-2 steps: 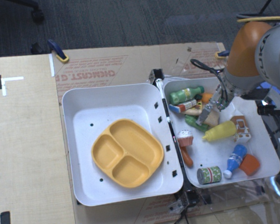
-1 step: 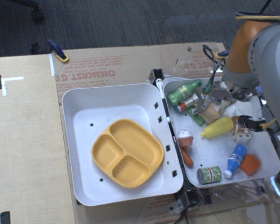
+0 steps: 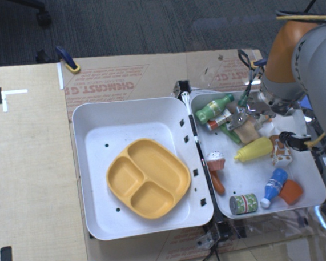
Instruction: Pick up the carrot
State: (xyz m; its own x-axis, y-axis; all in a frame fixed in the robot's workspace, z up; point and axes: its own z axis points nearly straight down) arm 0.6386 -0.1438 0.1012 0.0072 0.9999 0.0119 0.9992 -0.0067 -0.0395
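Note:
The carrot (image 3: 218, 183) looks like the slim orange-brown stick lying at the left side of the right bin (image 3: 313, 198), just below a small white-topped toy (image 3: 215, 161). My gripper (image 3: 240, 114) hangs over the upper middle of that bin, among a green bottle (image 3: 213, 108) and a brown piece (image 3: 246, 131). It is well up and right of the carrot and apart from it. The grey arm with its orange band (image 3: 284, 49) comes in from the upper right.
Also in the right bin are a yellow squeeze bottle (image 3: 253, 148), a small carton (image 3: 281, 151), a blue bottle (image 3: 274, 186), an orange block (image 3: 292, 192) and a can (image 3: 243, 203). The left bin (image 3: 91, 162) holds a yellow divided plate (image 3: 148, 178).

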